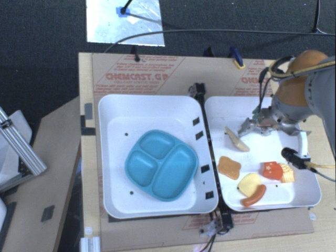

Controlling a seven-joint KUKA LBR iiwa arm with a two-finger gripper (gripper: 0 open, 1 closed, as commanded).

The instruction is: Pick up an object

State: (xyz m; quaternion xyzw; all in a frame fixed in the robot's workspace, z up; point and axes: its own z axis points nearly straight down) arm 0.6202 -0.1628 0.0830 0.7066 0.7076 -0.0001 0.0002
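At the left of the frame I see the left white bin [113, 140] holding a blue plastic plate with three compartments [161, 164]; it plays no part yet. Moving right, the right white bin [310, 196] carries the small pieces: a pale beige banana-like slice [237, 139], a tan, toast-like square [229, 167], a yellow rounded piece [249, 182] touching an orange-red toy sausage [253, 195] at the lower edge, and a red and yellow piece [277, 171]. I judge this to be the approach step: the gripper [251, 126] hangs low over the bin's upper part, just right of the beige slice, with nothing between its fingers, which look spread apart. The slice seems the likely target. Its long axis runs on a diagonal from upper left to lower right, the narrower end pointing up-left toward the divider between the bins. For the next move I would want the fingers turned to straddle that axis across its short width, then shifted a little left and lowered before closing.
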